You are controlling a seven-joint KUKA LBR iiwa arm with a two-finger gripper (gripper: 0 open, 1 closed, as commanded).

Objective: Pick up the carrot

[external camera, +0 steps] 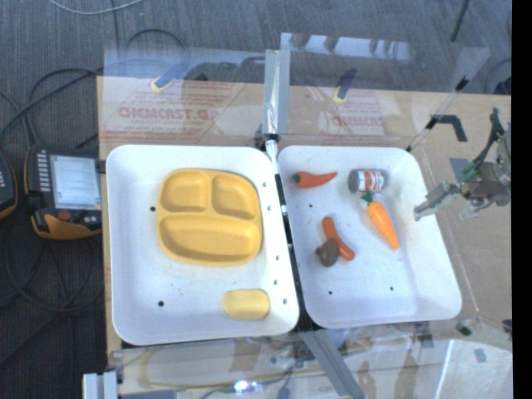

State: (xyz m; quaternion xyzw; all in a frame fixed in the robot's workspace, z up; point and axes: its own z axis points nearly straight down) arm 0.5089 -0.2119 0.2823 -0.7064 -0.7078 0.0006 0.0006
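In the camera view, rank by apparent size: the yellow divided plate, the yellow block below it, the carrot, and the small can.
1. Yellow divided plate, clearly largest.
2. Yellow block.
3. Carrot, longer but slimmer than the block; close call.
4. Small can, smallest.

1. Faint reddish print reading roughly "CHEMCAST" runs across the protective film on the clear panel (179,110) behind the left bin.
2. A second reddish print, too faint to read, sits on the clear panel (353,121) behind the right bin.
3. The small can's (366,180) label is illegible.
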